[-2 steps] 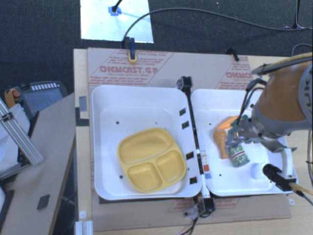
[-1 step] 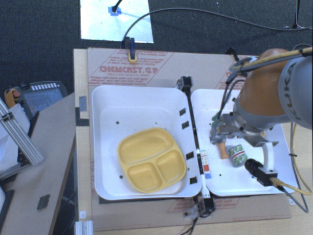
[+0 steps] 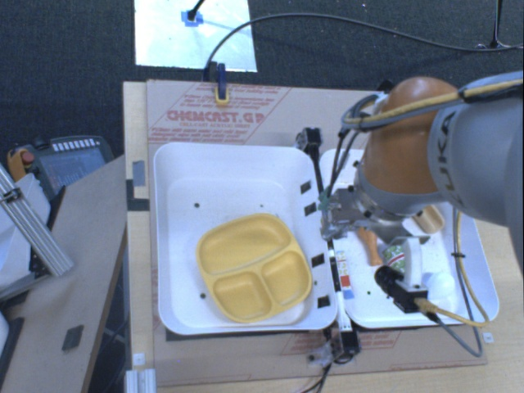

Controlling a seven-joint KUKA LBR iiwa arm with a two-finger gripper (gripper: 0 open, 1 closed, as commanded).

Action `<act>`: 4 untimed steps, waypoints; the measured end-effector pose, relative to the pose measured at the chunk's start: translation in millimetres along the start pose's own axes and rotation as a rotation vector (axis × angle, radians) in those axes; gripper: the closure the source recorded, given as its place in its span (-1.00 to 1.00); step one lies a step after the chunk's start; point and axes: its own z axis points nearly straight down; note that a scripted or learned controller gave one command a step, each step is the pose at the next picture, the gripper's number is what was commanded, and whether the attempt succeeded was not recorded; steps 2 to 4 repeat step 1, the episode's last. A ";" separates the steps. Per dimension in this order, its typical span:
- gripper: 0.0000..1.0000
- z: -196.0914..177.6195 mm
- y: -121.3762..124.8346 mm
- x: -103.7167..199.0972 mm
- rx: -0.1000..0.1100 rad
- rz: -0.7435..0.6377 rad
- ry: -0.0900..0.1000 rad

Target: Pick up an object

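My gripper (image 3: pixel 338 222) hangs low over the left side of the right bin (image 3: pixel 479 289), close to the wall between the two bins. Just to its right lies a small orange piece (image 3: pixel 370 246). Beside that sit a green and white item (image 3: pixel 395 257) and a white bottle-like thing (image 3: pixel 414 262). A tan round object (image 3: pixel 428 218) peeks out from under the wrist. The arm's bulk hides much of this bin.
A yellow three-compartment tray (image 3: pixel 254 264) lies in the left bin (image 3: pixel 180 219), toward its front right. A pale rounded item (image 3: pixel 443 285) rests near the right bin's front. Cables run behind the bins.
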 end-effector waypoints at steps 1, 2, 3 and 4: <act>1.00 -5.8 -0.8 59.6 0.001 0.000 0.000; 1.00 -5.8 -0.8 59.6 0.001 0.000 0.000; 1.00 -5.8 -0.8 59.6 0.001 0.000 0.000; 1.00 -5.8 -0.8 59.6 0.001 0.000 0.000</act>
